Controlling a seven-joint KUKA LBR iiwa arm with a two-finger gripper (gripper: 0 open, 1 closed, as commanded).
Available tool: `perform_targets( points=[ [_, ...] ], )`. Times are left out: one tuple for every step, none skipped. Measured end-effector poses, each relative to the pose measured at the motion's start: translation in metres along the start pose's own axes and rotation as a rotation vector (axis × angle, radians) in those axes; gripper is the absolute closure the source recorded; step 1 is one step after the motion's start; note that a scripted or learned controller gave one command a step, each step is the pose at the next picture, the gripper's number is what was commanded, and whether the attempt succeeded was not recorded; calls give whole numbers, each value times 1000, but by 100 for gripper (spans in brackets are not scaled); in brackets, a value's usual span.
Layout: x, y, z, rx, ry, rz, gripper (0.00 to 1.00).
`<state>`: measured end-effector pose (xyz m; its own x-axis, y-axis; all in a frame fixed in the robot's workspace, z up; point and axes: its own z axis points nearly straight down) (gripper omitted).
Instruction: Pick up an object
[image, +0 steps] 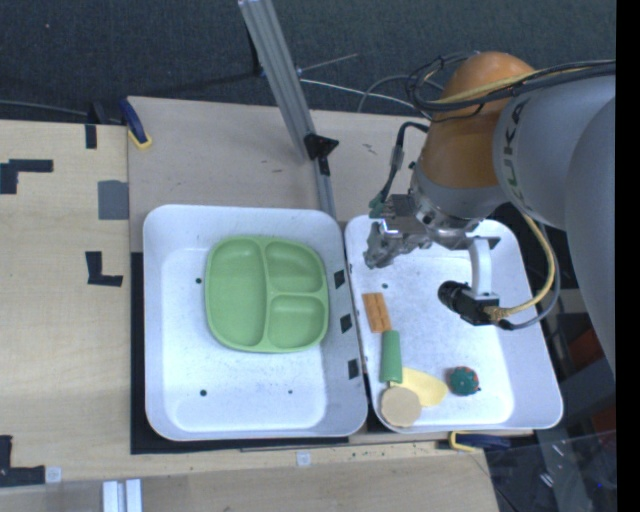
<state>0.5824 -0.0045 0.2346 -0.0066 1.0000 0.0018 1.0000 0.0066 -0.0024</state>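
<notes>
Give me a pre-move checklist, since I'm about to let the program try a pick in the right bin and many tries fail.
1. Pincer over the right bin: ok, it hangs over that bin's upper left part.
2. Targets present: ok, an orange block, a green cylinder, a yellow piece, a tan disc and a small teal ball lie there.
3. Pincer free of load: ok, nothing between its fingers.
4. Finger opening: cannot tell.
5. Nearest target isolated: ok, the orange block lies apart from the rest.
6. Lower cluster separable: not ok, cylinder, yellow piece and disc touch or overlap.
</notes>
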Motion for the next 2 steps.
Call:
perform_targets(
  points=[
    [50,-21,-8,0,0,-1,100],
    [94,-38,5,2,-2,1,100]
  ],
)
